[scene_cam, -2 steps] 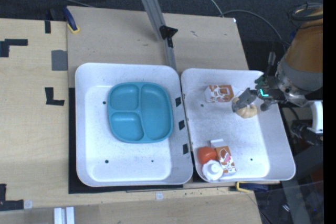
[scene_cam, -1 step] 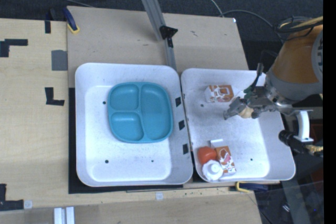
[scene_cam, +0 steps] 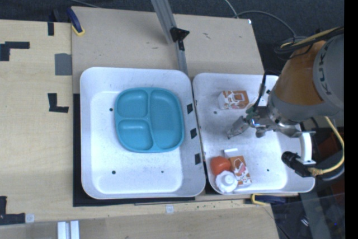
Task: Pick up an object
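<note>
1. The end effector (scene_cam: 238, 129) hangs low over the right shallow white plastic bin (scene_cam: 274, 176); whether it is released or clenched, I cannot tell, and nothing shows in its grip.
2. Candidate objects: a small white-and-orange carton (scene_cam: 233, 99) lies just above and left of the end effector; an orange-and-white cluster of packets with a round white cap (scene_cam: 228, 172) lies below it.
3. The blue 3-compartment plastic tray (scene_cam: 150, 120) sits well to its left, in the other bin.
4. Risk: the tip appears to sit over bare floor between both groups, so closing there would likely grasp nothing.
5. Risk: the clustered packets touch, so a grab may nudge neighbours or slip.
</note>
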Controlling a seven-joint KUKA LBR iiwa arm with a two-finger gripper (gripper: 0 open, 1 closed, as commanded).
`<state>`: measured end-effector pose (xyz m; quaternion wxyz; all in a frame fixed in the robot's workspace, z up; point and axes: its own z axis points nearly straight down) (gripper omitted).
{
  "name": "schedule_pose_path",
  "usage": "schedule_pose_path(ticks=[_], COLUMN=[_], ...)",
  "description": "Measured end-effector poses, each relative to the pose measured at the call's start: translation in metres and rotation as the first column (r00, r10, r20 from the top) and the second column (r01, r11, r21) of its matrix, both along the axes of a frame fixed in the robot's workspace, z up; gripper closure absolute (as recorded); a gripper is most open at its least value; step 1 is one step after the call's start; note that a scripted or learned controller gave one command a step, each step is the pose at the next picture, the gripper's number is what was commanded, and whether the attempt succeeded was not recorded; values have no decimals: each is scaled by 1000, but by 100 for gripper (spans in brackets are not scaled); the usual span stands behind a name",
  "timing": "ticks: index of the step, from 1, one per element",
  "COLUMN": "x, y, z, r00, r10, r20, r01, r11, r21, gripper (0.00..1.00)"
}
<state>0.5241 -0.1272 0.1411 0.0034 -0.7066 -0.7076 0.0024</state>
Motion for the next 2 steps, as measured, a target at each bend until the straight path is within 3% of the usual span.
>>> schedule_pose_path(ticks=[1, 2], x=[0, -1], y=[0, 1], z=[-52, -41], r00=[1000, 1000], r10=[0, 1], r20=[7, 4], r01=[0, -1], r11=[1000, 1000], r21=[-2, 0], gripper=[0, 100])
